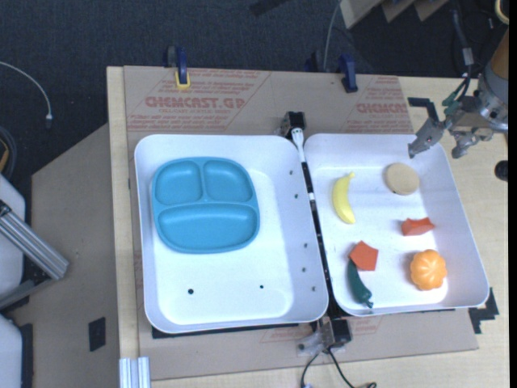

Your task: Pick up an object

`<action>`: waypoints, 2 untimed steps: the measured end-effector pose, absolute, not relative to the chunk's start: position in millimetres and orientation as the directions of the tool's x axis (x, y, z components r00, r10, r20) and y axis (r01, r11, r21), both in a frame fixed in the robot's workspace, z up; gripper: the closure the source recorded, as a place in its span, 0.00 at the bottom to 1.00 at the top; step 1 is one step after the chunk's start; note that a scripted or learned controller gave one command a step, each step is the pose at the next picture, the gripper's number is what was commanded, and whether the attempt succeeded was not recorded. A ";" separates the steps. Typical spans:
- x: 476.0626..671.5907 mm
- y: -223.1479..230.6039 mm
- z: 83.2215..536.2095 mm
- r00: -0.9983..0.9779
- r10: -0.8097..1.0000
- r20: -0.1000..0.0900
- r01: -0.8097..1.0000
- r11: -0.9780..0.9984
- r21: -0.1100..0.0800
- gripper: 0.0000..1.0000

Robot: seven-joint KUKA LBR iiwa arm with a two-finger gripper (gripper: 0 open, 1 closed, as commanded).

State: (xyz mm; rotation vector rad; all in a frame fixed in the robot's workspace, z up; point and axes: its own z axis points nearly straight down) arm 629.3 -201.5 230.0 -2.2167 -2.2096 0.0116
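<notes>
**A:** What is the setting?

**B:** A brown board bench (pixel 242 95) with red printed lettering, blue clamps (pixel 182 65) at its far edge, standing on dark carpet. Two shallow white plastic bins sit side by side on it. The left bin (pixel 275 297) carries a light blue sectioned plastic plate (pixel 206 204) with three compartments.

**A:** And the right bin (pixel 380 156)?

**B:** Six small items, all apart from one another except two. A yellow toy banana (pixel 345 198) lies near its left wall. A round tan biscuit-like disc (pixel 401 179) lies towards the far side. A small red-orange wedge (pixel 417 226) is in the middle right, a round orange fruit (pixel 427 269) near the front right, and an orange-red block (pixel 364 256) touches the top of a dark green pepper-shaped piece (pixel 359 287) at the front.

**A:** Anything hard to read?

**B:** The arm is cut off at the right edge, so little of it shows beyond the wrist. Grey shapes at the left edge and the clutter at the top are cropped too.

**A:** The gripper (pixel 443 141)?

**B:** It hangs over the far right corner of the right bin, just beyond the tan disc. Its two grey fingers (pixel 423 142) stand spread apart with nothing between them.
</notes>
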 end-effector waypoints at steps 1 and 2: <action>632.1 -201.0 237.7 0.000 1.000 0.000 1.000 0.000 0.000 0.00; 630.9 -200.2 173.5 0.000 1.000 0.002 1.000 0.000 -0.008 0.00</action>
